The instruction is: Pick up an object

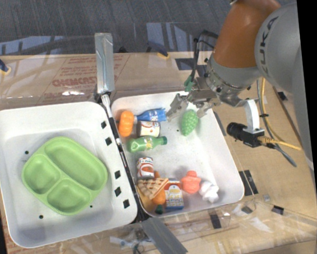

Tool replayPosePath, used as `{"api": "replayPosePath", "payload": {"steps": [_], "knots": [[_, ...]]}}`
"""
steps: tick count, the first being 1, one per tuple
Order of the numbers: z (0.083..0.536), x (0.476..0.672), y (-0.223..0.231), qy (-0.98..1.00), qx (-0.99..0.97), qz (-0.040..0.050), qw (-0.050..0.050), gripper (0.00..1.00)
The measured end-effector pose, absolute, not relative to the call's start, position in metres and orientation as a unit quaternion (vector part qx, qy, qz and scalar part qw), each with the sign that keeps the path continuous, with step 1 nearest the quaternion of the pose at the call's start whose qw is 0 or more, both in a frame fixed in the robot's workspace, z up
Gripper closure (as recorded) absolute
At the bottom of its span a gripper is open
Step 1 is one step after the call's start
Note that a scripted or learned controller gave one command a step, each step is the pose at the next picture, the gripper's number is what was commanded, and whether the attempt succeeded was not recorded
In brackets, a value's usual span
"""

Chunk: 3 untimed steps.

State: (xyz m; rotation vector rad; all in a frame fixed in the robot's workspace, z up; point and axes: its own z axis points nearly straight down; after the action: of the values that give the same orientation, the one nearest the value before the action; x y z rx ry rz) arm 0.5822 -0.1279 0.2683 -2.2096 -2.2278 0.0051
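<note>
A bumpy green toy fruit (189, 122) sits at the upper right of the right bin (219, 145). My gripper (189, 110) is directly over its top end. One grey finger (173, 108) stands left of the fruit and the other to its right, spread wider than the fruit and apart from its sides. I cannot tell whether the fruit rests on the bin floor or is lifted slightly. The grey arm with its orange band (244, 30) reaches in from the upper right.
The right bin's left side holds an orange fruit (125, 123), a blue-white bottle (152, 116), a green bottle (147, 144) and a red can (146, 167). Along its front lie a waffle piece (152, 187), a red toy (191, 182) and a white toy (209, 191). The left bin (6, 128) holds a green divided plate (65, 174).
</note>
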Motion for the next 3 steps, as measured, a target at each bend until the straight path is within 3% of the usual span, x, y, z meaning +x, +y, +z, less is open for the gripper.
{"api": "replayPosePath", "payload": {"steps": [1, 2, 3], "knots": [[0.246, 0.562, -0.119, -0.772, -0.635, 0.0011, 0.002, 0.0], [0.091, 0.598, -0.102, -0.832, -0.554, 0.0004, 0.001, 0.0], [0.1, 0.597, -0.103, -0.833, -0.553, 0.0016, 0.002, 1.0]]}}
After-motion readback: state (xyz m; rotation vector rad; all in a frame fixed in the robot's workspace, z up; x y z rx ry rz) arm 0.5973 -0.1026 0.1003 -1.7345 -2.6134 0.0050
